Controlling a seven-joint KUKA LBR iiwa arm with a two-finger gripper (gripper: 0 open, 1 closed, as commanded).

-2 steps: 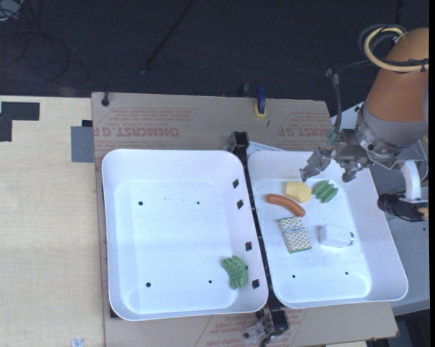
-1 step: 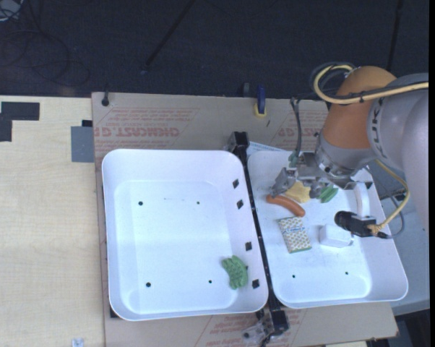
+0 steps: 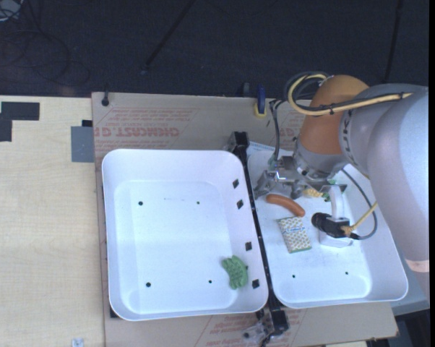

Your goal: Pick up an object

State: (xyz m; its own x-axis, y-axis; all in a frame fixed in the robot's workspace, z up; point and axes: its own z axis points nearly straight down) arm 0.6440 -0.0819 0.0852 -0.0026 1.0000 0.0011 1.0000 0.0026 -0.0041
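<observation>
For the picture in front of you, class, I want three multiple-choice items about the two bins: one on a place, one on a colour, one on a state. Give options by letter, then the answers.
1. Where does the green object lie?
A. Near corner of the left bin
B. Middle of the right bin
C. On the wooden bench

2. What colour is the sausage-shaped object in the right bin?
A. Blue
B. Orange-red
C. White

3. How does the patterned flat packet rest?
A. Standing upright against the bin wall
B. Held up in the air
C. Lying flat on the bin floor

Answers: 1 A, it sits by the left bin's lower right corner. 2 B, it reads orange-red against the white. 3 C, its broad face lies on the floor.
</observation>
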